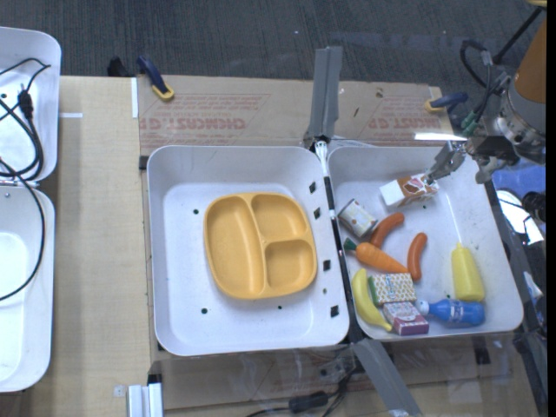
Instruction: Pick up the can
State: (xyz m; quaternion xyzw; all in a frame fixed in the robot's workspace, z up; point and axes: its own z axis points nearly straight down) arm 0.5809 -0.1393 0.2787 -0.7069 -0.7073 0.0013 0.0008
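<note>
**CAN PICK-UP: POSITION OF CAN RELATIVE TO GRIPPER**

Two white bins are borne side by side on the bench. The left bin [169, 233] is occupied by a yellow plate [259, 243]. The right bin [499, 241] is crowded with small goods, and the arm [530, 85] is extended over its far right corner.

The gripper [446, 162] is seen near the far wall of the right bin, with its tip pointed down and to the left of the view. A carton [415, 188] is located just beside that tip and may be touched by it. How far the gripper is open cannot be told, and no object is seen to be held.

The can [354, 217] is found in the right bin, close to the wall shared with the left bin. It appears to be laid on its side, with the long axis judged to run slantwise across the view. A sausage [387, 228] is set just beside it, and a carrot [380, 256] is placed nearer the camera.

From the gripper, the can lies to the left and nearer the camera, well apart. The carton is positioned roughly between the two. It is judged that the carton must be cleared or passed over, and that the wrist should be turned so the can is closed upon across its long axis.
</note>
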